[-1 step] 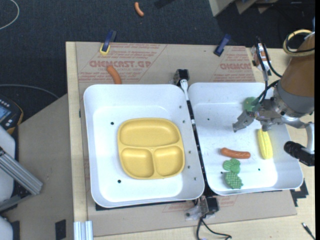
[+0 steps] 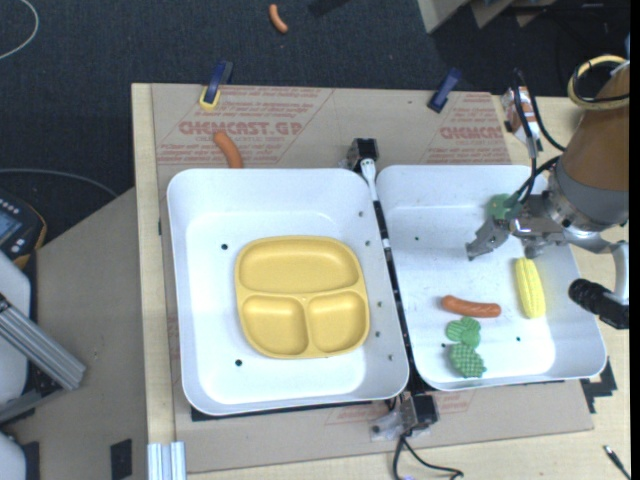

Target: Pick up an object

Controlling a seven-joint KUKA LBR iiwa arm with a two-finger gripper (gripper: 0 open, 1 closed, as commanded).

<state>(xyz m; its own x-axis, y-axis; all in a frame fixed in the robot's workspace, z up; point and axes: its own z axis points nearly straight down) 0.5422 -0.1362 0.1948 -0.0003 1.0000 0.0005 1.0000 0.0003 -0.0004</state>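
- Green broccoli-like toy (image 2: 464,348) lies nearest the lower edge of the frame, in the lower middle of the right bin (image 2: 440,193); just above it sits an orange sausage (image 2: 471,307).
- Note the yellow corn cob (image 2: 529,286) to the right of the sausage, upright in the frame and apart from it.
- Locate the tool (image 2: 500,236) at the upper right of the right bin, with the grey arm (image 2: 590,178) entering from the frame's right. You cannot tell from this view whether its fingers are spread or pressed together, and nothing is seen pinched between them.
- A small green item (image 2: 499,206) shows just beside the tool at its upper side; it is partly hidden, so treat its identity as uncertain.
- Judge the pick as not yet made: all candidate objects rest on the bin floor.
- Expect a miss if the tool descends where it now hangs, since bare bin floor appears to lie beneath it.
- Expect a roll or slip on the corn cob or sausage, both being rounded.
- Watch for the tool nudging the corn cob sideways, as it lies near.
- Disregard the left bin (image 2: 200,208) and its yellow divided tray (image 2: 300,296).
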